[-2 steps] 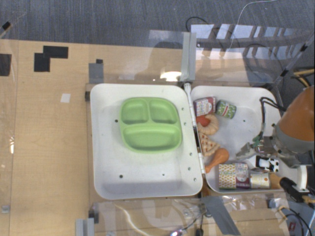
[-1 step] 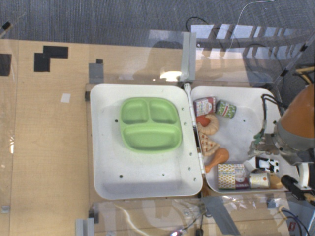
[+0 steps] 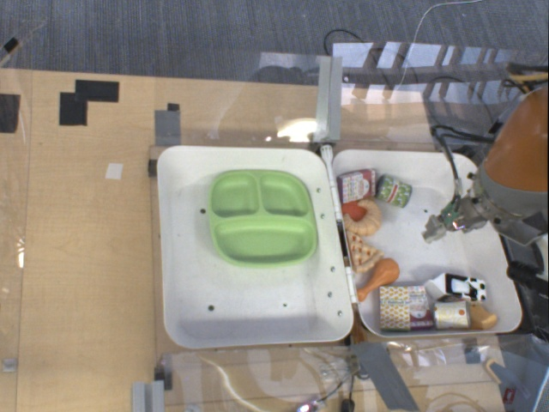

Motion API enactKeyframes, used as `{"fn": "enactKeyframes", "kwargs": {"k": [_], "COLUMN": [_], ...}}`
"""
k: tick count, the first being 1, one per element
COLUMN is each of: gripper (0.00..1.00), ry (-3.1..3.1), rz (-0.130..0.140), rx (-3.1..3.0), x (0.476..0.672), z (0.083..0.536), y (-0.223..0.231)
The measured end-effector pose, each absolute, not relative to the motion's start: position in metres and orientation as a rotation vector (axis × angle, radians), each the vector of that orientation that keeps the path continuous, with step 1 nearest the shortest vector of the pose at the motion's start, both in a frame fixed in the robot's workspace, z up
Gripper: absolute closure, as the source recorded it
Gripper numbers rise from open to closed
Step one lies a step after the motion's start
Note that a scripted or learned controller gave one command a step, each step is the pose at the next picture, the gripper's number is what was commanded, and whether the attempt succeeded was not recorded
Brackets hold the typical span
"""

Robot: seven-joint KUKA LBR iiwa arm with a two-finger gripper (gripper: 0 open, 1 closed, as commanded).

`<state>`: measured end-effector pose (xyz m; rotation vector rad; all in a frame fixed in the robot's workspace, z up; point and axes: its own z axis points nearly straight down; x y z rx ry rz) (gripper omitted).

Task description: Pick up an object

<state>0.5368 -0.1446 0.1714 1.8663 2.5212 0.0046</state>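
Grey ribbed carpet runs along the far side; below it a pale wooden bench [image 3: 77, 256] with black tape marks near its far left corner. Two shallow white bins sit side by side on the bench, edges touching.

Left bin [image 3: 184, 307]: one green divided plate [image 3: 261, 216], three compartments, lying flat in the far half, a little toward the shared edge.

Right bin [image 3: 489, 256]: toy food, mostly along the left wall and near edge. Far left corner: a small red packet [image 3: 356, 184], with a green-labelled can [image 3: 394, 190] just beside it on its side. Below those, against the left wall, a croissant-like pastry [image 3: 367, 217] touching a red piece, then a waffle wedge [image 3: 364, 254], then an orange drumstick [image 3: 378, 277] angled toward the divider. Near edge: a patterned box [image 3: 404, 306], a pale can [image 3: 452, 316] lying beside it, a black-and-white carton [image 3: 464, 287] just above that, and a tan piece at the near right corner, too small to identify.

Arm enters from the right, orange band [image 3: 525, 140] over grey wrist. Gripper [image 3: 443, 223] hangs above the open middle of the right bin, apart from all the items. Fingers blurred and small; cannot tell how far apart they stand. Nothing visible between them.
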Motion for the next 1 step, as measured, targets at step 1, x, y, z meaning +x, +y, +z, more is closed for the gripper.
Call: {"fn": "enactKeyframes", "kwargs": {"k": [1], "gripper": [1.0], "ry": [2.25], "rz": [0.003], "rx": [2.187], "x": [0.5759], "z": [0.1678], "y": [-0.1565]}}
